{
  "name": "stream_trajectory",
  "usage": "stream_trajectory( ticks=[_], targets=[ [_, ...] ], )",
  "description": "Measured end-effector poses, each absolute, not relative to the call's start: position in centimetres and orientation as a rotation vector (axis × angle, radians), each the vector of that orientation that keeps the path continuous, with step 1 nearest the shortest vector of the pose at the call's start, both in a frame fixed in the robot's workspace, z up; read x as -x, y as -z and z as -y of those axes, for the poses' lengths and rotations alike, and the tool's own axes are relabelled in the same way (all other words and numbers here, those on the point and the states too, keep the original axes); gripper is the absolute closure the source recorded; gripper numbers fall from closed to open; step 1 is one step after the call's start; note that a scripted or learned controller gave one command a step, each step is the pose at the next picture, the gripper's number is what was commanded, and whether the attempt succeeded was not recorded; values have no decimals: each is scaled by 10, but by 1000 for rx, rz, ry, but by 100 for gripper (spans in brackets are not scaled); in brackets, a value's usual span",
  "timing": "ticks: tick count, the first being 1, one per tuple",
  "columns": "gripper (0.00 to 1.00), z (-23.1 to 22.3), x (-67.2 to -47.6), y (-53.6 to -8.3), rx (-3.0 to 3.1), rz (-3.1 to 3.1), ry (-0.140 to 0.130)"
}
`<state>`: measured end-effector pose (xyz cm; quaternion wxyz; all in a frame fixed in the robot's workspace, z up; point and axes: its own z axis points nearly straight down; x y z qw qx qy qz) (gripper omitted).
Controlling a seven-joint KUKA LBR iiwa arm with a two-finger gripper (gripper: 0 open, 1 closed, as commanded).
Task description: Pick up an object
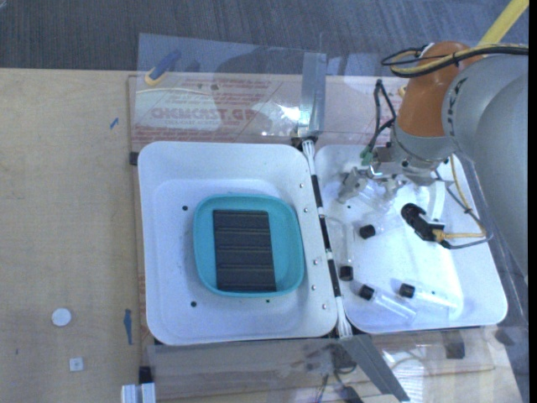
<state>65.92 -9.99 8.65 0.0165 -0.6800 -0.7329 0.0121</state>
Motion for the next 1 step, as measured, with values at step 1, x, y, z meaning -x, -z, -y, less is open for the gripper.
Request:
stream_trajectory(
  ticks=[1],
  targets=[
    [100, 101, -661, -97, 2115, 2287, -36]
  ],
)
